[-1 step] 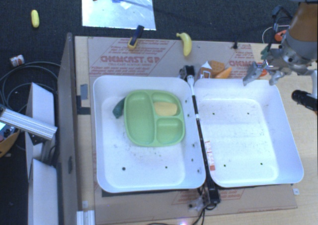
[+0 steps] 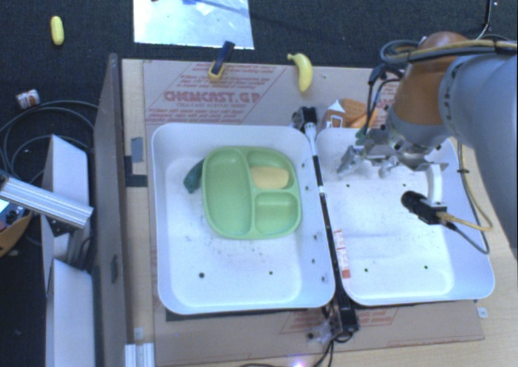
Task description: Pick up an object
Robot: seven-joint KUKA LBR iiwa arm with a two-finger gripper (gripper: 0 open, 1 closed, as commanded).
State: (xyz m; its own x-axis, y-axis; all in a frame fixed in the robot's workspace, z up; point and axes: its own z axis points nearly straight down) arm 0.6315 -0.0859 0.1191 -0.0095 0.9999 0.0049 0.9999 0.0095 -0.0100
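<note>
Yellow piece lies on the green plate, left bin; your gripper hangs over the right bin, jaws spread.

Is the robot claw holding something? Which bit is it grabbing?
Nothing is held. The gripper hangs open over the far end of the right bin, and just white bin floor shows between its fingers.

Red "CHEMCAST GP" printed on the brown board, smaller print beneath unreadable
</note>
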